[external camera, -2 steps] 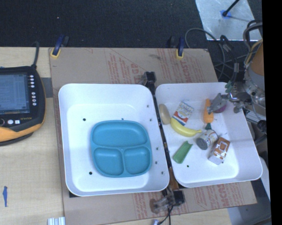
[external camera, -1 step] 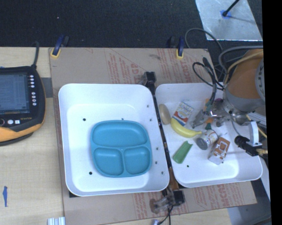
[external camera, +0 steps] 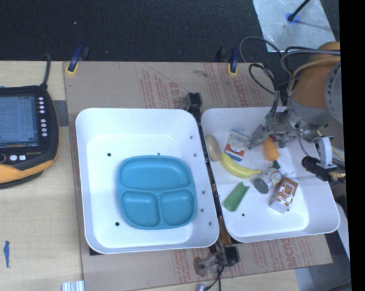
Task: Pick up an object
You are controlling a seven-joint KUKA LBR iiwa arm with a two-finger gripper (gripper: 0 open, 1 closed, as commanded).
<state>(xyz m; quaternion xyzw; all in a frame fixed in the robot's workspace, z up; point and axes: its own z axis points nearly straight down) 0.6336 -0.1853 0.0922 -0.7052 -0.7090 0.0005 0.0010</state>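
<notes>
The right bin point(external camera: 319, 223) holds several small items. A yellow banana point(external camera: 238, 168) lies near its middle, with a green block point(external camera: 235, 196) in front of it. A beige oval piece point(external camera: 213, 148) and a small white, red and blue carton point(external camera: 235, 144) sit at the back left. A silver can point(external camera: 263, 183) and a brown carton point(external camera: 283, 195) lie at the centre right. An orange carrot-like piece point(external camera: 271, 149) sits just under my gripper point(external camera: 272, 134), which hangs low over the bin's back right part; I cannot tell whether it touches the piece.
The left bin point(external camera: 93, 176) carries a blue divided plate point(external camera: 155, 191). A teach pendant point(external camera: 19, 134) lies on the bench at far left. Black cables point(external camera: 263, 66) loop behind the right bin, and a black part of the arm point(external camera: 316, 166) overhangs its right rim.
</notes>
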